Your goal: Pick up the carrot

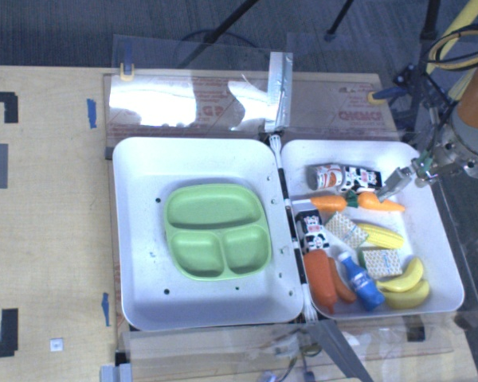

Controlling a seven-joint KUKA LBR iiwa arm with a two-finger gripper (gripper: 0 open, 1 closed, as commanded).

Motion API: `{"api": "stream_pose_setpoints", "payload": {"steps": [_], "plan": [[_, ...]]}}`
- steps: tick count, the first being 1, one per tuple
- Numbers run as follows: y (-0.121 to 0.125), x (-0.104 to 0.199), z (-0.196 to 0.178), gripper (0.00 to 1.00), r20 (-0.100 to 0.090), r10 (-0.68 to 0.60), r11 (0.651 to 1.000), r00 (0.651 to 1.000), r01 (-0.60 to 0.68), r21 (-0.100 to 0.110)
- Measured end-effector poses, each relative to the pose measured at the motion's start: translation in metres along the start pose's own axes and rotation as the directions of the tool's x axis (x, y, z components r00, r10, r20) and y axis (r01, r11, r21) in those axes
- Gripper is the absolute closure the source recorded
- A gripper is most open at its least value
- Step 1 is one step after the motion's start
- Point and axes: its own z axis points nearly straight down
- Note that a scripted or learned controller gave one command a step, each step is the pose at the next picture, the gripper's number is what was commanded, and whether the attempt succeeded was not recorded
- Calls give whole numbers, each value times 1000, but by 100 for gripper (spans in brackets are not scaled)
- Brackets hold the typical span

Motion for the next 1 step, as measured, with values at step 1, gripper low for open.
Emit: {"api": "stream_pose_setpoints", "payload": {"steps": [1], "plan": [[18,-32,126,0,-2,-251,968,968,251,0]]}}
